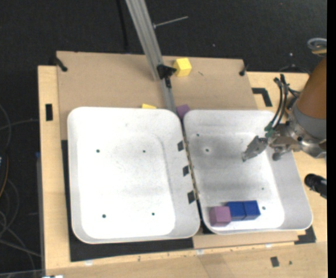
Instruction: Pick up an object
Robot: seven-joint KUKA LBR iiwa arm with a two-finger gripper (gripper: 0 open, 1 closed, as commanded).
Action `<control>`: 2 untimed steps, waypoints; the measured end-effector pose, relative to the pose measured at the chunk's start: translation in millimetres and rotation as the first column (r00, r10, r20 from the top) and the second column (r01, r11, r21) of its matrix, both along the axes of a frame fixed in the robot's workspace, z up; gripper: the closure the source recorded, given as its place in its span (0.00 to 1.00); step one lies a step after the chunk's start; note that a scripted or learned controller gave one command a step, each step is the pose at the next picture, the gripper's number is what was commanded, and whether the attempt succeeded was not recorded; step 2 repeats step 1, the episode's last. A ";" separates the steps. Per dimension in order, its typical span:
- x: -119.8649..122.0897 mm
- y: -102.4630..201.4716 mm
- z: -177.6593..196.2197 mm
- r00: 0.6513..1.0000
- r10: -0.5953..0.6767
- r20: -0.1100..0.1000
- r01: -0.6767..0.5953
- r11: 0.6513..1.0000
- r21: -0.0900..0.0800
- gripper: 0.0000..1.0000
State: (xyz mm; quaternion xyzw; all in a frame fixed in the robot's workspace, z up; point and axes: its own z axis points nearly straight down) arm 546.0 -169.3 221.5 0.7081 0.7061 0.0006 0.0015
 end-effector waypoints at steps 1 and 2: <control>-11.8 24.4 -42.9 1.000 0.006 -0.005 -0.006 1.000 0.002 0.00; -11.8 24.4 -42.9 1.000 0.006 -0.005 -0.006 1.000 0.002 0.00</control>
